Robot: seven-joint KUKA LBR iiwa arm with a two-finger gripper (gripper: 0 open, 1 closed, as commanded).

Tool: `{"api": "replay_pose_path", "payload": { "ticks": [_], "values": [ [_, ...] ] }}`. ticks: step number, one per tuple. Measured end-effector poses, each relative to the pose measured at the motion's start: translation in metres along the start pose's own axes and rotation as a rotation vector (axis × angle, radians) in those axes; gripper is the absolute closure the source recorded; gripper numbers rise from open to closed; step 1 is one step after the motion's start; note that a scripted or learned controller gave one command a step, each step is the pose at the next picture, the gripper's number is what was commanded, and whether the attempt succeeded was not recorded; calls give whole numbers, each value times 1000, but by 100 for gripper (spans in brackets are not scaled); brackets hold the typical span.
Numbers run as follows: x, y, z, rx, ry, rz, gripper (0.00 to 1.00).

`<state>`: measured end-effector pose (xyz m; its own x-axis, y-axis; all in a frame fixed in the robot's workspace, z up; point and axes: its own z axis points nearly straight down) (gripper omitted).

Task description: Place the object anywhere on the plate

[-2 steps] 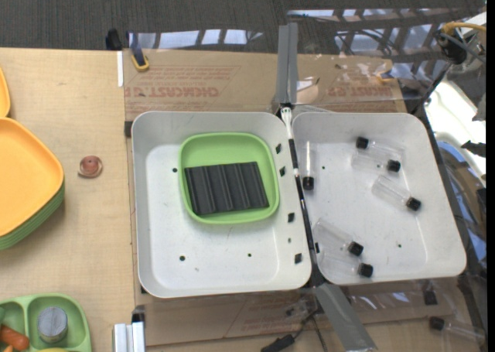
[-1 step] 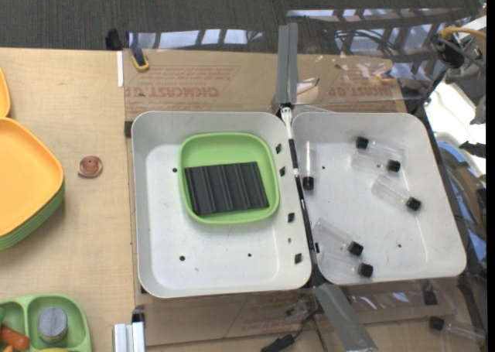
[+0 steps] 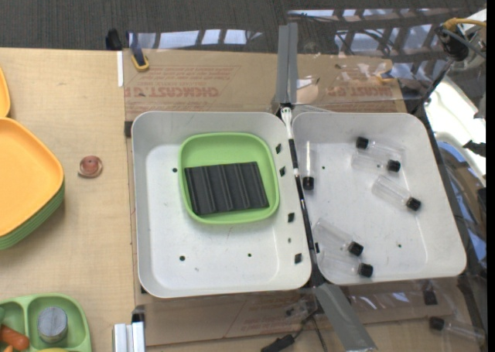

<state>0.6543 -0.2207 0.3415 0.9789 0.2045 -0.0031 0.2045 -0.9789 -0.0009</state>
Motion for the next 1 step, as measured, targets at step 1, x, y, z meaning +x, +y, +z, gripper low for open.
{"api": "replay_pose_path", "payload": {
  "ticks": [1],
  "values": [
    [-5,-1,27,1,-1,4,0]
  ]
}}
